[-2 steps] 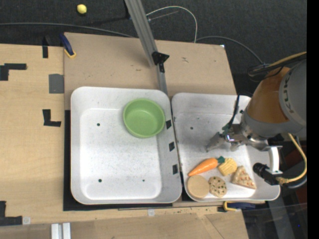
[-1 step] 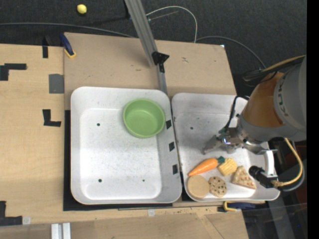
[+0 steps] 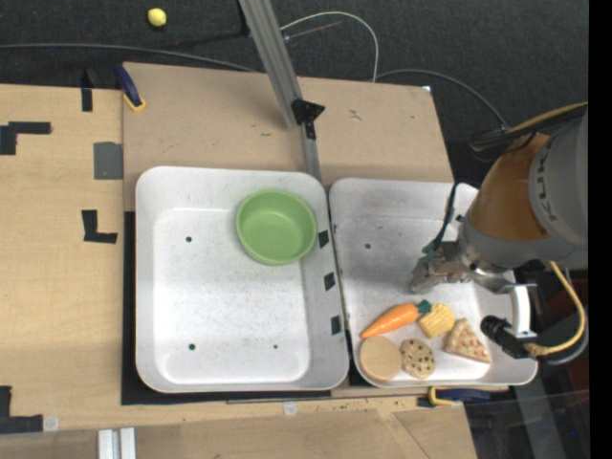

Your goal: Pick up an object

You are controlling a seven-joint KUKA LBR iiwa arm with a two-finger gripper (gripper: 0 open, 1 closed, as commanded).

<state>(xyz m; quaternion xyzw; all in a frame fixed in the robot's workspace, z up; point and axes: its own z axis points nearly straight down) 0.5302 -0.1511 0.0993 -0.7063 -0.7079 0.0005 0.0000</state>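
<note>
In the right bin (image 3: 382, 208) lie several toy foods near its front edge: an orange carrot (image 3: 389, 320), a yellow corn piece (image 3: 437, 318), a pizza slice (image 3: 467, 342), a chocolate-chip cookie (image 3: 417, 358) and a tan round disc (image 3: 379, 360). My gripper (image 3: 432, 272) hangs low over the bin's right side, just behind the carrot and corn. Nothing shows between its fingers. A green bowl (image 3: 276, 226) sits at the back right of the left bin (image 3: 172, 285).
The arm's grey and orange body (image 3: 521, 208) covers the right bin's right edge. A metal pole (image 3: 273, 51) slants across the back of the bench. A small yellow ball (image 3: 157, 16) lies on the dark floor far back.
</note>
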